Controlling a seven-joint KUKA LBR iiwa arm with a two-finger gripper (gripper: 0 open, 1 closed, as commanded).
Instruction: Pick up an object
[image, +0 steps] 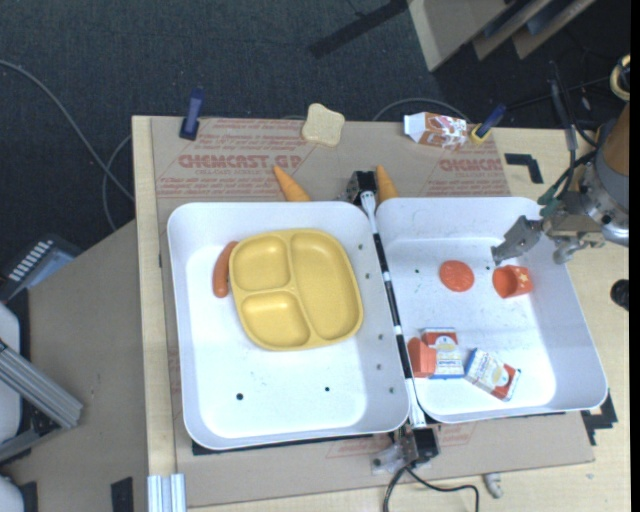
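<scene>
Camera view. Brown board (250, 150) under the bins, printed "CHEMCAST GP" in red.

Left white bin (290, 400): yellow three-compartment plastic plate (297, 288); orange-red sausage (221, 270) touching the plate's left rim.

Right white bin (560, 370): flat red disc (457, 276); small red cup-shaped piece (512, 282); two red-and-white cartons (437, 355) and (493, 373), side by side near the front edge, print unreadable.

Grey gripper (531, 243) enters from the right, above the red cup-shaped piece; fingers' spread cannot be told; nothing visibly held.
</scene>
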